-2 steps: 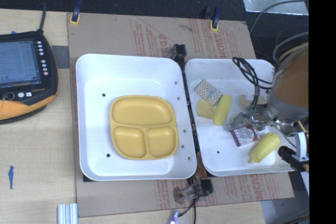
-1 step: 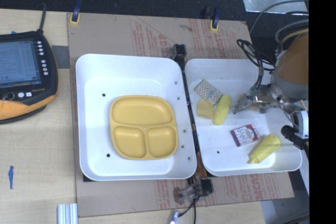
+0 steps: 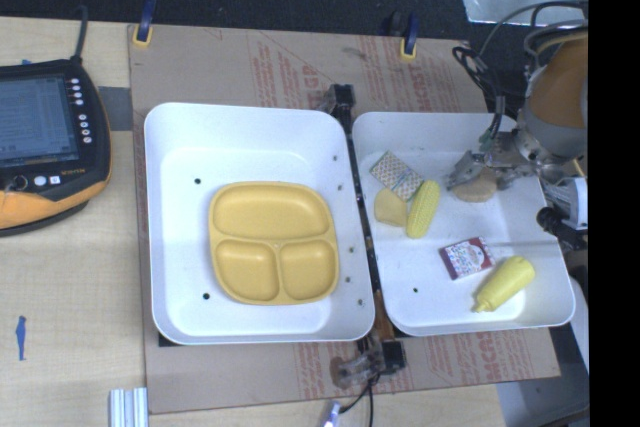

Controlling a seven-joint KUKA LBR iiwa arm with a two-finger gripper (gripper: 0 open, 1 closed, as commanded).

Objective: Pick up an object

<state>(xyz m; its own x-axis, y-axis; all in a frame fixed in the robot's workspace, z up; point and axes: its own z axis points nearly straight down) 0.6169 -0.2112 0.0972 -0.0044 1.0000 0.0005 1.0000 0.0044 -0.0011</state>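
A: Where do the fingers stand, and what lies near them?

B: They reach low into the right bin at its far side, tips touching or just above a pale tan lump. Whether they are apart or clamped on it cannot be told; the dark metal blurs into the lump.

A: Why that position?

B: Judged from the task, the lump is the likely pick, since it sits directly under the tips.

A: And the other things?

B: Left of the fingers lie a checked packet, a corn cob and a yellow chunk touching the cob. Nearer the camera than the fingers are a red packet and a yellow bottle. Well to the left, the other bin holds a yellow divided plate.

A: What is cut off?

B: The arm runs out of view on the right, and a handheld screen on the worktop is clipped on the left.
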